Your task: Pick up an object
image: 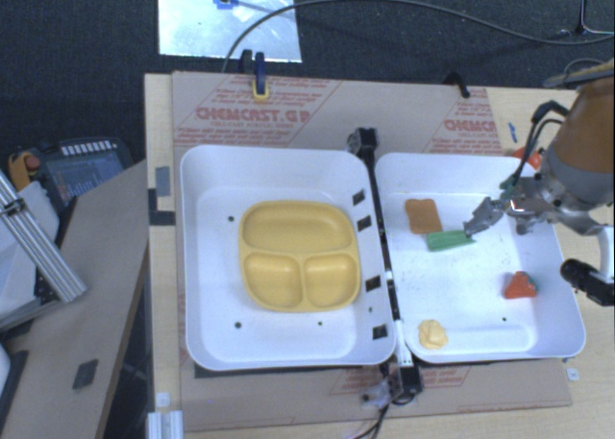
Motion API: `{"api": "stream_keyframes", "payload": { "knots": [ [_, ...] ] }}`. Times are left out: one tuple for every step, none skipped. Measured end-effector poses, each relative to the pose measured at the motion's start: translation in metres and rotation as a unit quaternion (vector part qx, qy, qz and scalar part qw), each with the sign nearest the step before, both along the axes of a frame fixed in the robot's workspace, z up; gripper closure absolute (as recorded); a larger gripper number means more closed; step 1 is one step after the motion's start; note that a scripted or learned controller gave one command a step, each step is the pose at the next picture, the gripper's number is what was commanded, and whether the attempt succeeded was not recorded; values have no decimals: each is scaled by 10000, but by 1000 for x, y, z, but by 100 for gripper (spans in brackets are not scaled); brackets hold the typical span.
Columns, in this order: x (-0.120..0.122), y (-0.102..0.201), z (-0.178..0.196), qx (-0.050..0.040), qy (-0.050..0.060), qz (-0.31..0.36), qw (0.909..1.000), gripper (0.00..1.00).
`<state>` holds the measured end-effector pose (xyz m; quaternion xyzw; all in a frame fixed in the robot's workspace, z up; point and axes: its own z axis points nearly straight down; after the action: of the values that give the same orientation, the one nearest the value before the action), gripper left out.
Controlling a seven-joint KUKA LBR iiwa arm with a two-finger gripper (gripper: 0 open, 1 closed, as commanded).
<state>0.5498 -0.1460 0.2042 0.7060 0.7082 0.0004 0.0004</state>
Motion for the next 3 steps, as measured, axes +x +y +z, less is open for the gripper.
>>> {"api": "stream_keyframes", "payload": {
  "knots": [
    [4,3,-61,1,6,-6,10000,0],
    [5,3,-111,1,-1,-9,10000,0],
    [5,2,-100,-3,-7,-10,10000,100]
  ]
}}
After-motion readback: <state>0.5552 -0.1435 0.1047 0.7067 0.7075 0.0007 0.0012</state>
